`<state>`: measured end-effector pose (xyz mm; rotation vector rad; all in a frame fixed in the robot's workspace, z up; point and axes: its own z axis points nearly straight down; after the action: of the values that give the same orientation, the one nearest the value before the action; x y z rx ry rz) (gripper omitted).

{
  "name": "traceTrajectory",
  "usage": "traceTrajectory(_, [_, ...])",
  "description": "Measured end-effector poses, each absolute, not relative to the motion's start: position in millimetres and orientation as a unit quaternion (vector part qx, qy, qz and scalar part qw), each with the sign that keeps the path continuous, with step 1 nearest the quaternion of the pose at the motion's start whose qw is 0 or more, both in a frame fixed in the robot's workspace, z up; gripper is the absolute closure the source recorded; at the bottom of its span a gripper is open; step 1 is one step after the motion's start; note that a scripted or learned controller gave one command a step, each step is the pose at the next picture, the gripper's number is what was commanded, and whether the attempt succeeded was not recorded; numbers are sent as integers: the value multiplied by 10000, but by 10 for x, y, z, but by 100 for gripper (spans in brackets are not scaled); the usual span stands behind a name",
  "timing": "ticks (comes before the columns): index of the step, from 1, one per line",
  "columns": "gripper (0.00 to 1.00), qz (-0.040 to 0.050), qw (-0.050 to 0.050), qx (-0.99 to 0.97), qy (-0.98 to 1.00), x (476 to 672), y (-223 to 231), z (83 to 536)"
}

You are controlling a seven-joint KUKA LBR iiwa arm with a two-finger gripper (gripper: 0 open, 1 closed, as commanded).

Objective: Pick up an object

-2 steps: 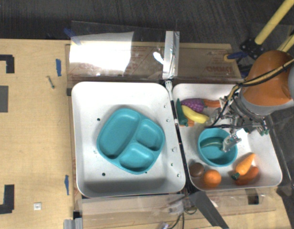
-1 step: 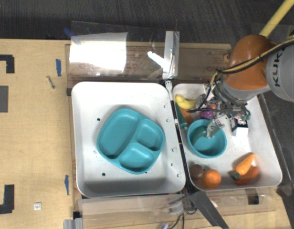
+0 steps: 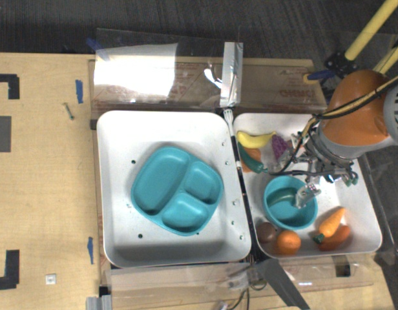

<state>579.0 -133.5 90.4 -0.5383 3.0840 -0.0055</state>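
The right bin (image 3: 370, 215) holds a teal bowl (image 3: 286, 205), a yellow banana (image 3: 255, 139), a purple grape bunch (image 3: 278, 146), an orange (image 3: 289, 242), a carrot (image 3: 332, 225) and a small brown fruit (image 3: 267, 232). My gripper (image 3: 305, 196) hangs over the bowl's right side, its fingertips pointing down into the bowl. Nothing shows between them. The arm's orange band (image 3: 358, 108) covers the bin's back right corner.
A teal divided plate (image 3: 178, 189) lies in the middle of the left bin (image 3: 115, 141). A clear plastic wall (image 3: 160, 76) stands behind the bins. Cables (image 3: 296, 152) trail from the wrist over the grapes. Wooden bench surface lies to the left.
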Motion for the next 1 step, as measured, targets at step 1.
traceTrajectory(1, [0, -25, 137, -3187, 9478, 5459, -1618, 922])
